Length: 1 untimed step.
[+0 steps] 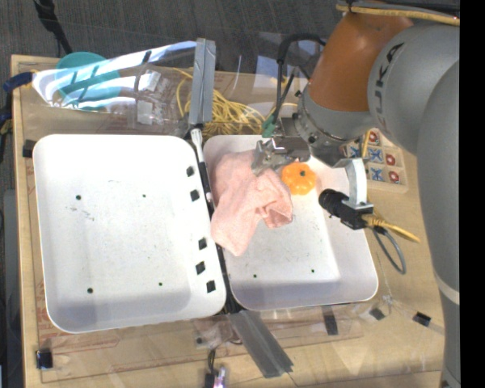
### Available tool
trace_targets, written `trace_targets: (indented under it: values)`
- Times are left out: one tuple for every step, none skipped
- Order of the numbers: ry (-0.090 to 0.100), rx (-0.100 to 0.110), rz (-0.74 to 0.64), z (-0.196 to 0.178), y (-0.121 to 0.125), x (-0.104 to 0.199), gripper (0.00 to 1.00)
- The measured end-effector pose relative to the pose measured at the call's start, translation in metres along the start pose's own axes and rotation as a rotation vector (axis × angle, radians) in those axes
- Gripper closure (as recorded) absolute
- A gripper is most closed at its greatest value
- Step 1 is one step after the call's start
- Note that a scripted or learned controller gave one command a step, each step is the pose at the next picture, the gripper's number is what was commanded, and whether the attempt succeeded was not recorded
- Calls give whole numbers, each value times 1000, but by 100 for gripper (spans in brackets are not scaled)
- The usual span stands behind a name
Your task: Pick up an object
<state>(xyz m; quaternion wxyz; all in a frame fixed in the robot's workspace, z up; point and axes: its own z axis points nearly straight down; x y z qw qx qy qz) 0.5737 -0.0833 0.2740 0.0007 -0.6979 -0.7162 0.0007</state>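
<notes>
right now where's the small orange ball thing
In the camera view, the orange ball sits in the right bin, near its far edge, touching the pink cloth on its left, just below the gripper.

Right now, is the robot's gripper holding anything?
Gripper: cannot be told; it sits low over the pink cloth, beside the orange ball.

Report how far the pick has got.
Done: the gripper has reached the right bin, at the top edge of the pink cloth, beside the small orange fruit. In hand: nothing visibly; whether the gripper grips the cloth cannot be told from here. Left: a secure grasp and the lift. Both things lie on the bin floor.
</notes>
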Motion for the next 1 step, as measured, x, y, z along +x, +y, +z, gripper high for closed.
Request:
trace_targets:
  values:
    - [0, 3, -32, 37, 42, -21, 100]
